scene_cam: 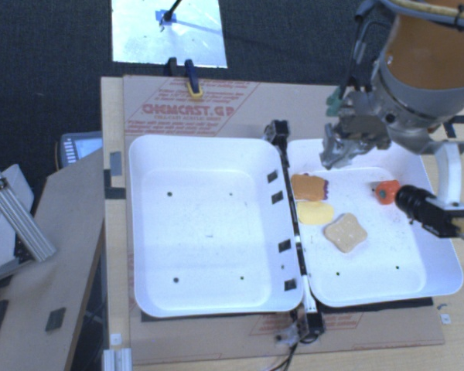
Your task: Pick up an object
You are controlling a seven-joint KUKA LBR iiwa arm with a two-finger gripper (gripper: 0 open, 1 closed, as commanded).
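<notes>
Far left: grey metal rail slants across a side bench, small screen just behind it. Top: shiny square plate on dark floor, thin black rod across it. Below that, brown board with red print, black and yellow clamp at its back edge.

Left bin, white, shallow; a few small dark dots on its floor. Black clips run down the seam where the two bins meet.

Right bin holds four things, all in its back-left half:
- orange-brown block with a purple edge, near the left wall, close to the seam
- flat yellow piece just in front of it, touching or nearly
- tan toast-shaped piece just right and forward of the yellow one, edges about touching
- small orange-red item, well apart to the right, beside a black cylinder on the arm's rig

Gripper hangs over the back-left part of the right bin, above and just behind the orange-brown block, not touching it as far as seen. Nothing visible between the fingers. Jaws: cannot tell, tips are blurred grey metal. Arm comes in from top right, orange band above the grey wrist.
</notes>
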